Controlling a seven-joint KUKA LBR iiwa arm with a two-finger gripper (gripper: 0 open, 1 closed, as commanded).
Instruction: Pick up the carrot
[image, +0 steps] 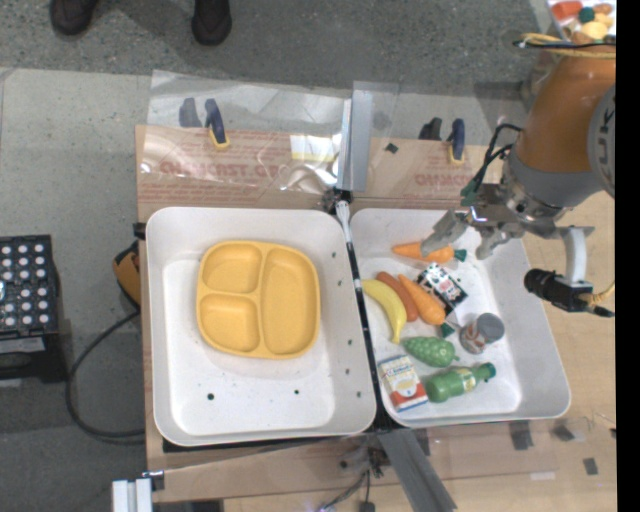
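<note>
**Orange carrot sits right under the open gripper**

Camera view: the carrot (412, 250) is found in the right bin (535, 395), near its back wall, lying roughly left-right with the green stub pointing right. The gripper (466, 238) is hung just to its right, fingers spread apart, nothing held between them. A short shift left and down is probably all that's needed. Small, tapered, plastic-looking.

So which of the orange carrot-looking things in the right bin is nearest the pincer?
The small carrot at the far end of the bin, just beside the pincer. The two longer orange pieces lie farther off, beside the banana.
</note>
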